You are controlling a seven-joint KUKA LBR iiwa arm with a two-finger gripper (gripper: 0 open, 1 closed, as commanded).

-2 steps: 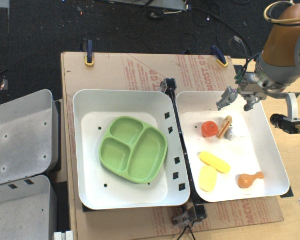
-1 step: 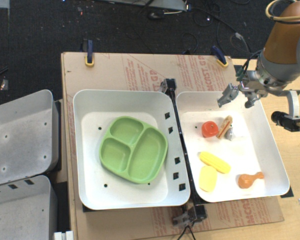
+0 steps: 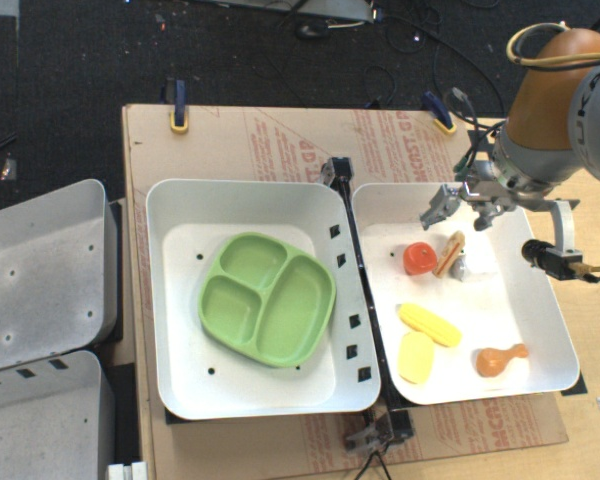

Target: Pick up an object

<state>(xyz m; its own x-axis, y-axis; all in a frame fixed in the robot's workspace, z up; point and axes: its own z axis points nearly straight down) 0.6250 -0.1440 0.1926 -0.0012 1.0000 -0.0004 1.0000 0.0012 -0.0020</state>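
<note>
The right bin (image 3: 540,298) holds a small red round object (image 3: 418,258), a brown stick-shaped piece (image 3: 449,253) leaning beside it, a long yellow piece (image 3: 430,324), a rounder yellow piece (image 3: 416,357) and an orange drumstick-shaped object (image 3: 497,359). My gripper (image 3: 463,213) hangs over the bin's far side, just above and behind the red object and the brown stick. It is open, its fingers spread apart with nothing between them.
A green divided plate (image 3: 268,298) lies in the left bin (image 3: 170,268). A black divider with clips (image 3: 355,268) runs between the bins. White lids (image 3: 40,268) lie left of the bench. Clamps (image 3: 179,108) hold the board's far edge.
</note>
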